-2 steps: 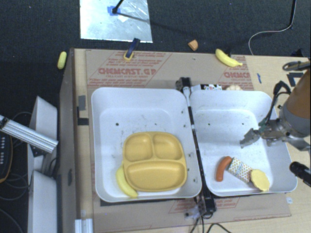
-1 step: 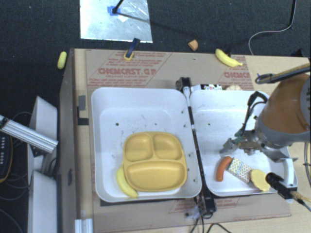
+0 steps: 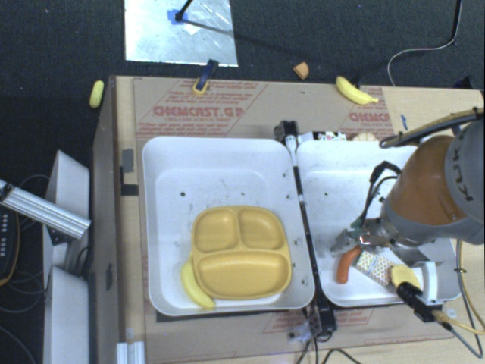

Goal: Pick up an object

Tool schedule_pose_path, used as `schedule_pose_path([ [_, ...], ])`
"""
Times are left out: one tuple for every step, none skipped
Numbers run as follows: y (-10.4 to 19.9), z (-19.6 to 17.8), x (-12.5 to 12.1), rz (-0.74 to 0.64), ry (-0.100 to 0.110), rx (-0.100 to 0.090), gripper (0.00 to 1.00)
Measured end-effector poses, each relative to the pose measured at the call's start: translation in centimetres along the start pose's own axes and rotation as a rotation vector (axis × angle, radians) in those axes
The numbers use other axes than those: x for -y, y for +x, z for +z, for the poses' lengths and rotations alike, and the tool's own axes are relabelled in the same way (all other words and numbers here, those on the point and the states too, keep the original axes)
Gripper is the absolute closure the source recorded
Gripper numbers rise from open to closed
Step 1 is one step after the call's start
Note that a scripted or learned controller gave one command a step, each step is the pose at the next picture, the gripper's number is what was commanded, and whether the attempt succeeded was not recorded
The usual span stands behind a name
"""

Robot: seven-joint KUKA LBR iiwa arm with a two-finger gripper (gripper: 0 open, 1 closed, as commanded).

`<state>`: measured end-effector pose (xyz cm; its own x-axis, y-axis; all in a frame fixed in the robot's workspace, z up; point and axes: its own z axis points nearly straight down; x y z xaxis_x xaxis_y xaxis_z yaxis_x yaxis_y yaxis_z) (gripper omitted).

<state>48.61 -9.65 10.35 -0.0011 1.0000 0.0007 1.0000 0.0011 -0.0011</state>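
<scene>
In the right bin (image 3: 333, 180), an orange sausage-shaped toy (image 3: 345, 265) lies near the front. Beside it, to the right, is a small patterned packet (image 3: 371, 264) and a yellow piece (image 3: 404, 277). My gripper (image 3: 355, 238) hangs low in this bin, just above the upper end of the orange toy; the arm's orange band (image 3: 424, 192) hides the bin's right side. The left bin (image 3: 174, 165) holds a yellow divided plate (image 3: 241, 250) with a yellow banana (image 3: 193, 287) along its front left edge.
A black divider (image 3: 299, 203) runs between the bins. On the cardboard behind them lie a yellow banana (image 3: 355, 91), a small orange piece (image 3: 301, 70) and a blue-handled tool (image 3: 204, 74). Cables trail at the right and front.
</scene>
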Motion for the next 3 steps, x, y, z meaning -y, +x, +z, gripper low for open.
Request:
schedule_pose_path([
  [-0.4,1.6,-0.2,0.002,-0.009,0.005,0.00],
  [-0.5,0.5,-0.4,0.002,-0.016,0.008,1.00],
  [5.5,-8.2,-9.1,-0.003,-0.006,0.000,1.00],
])
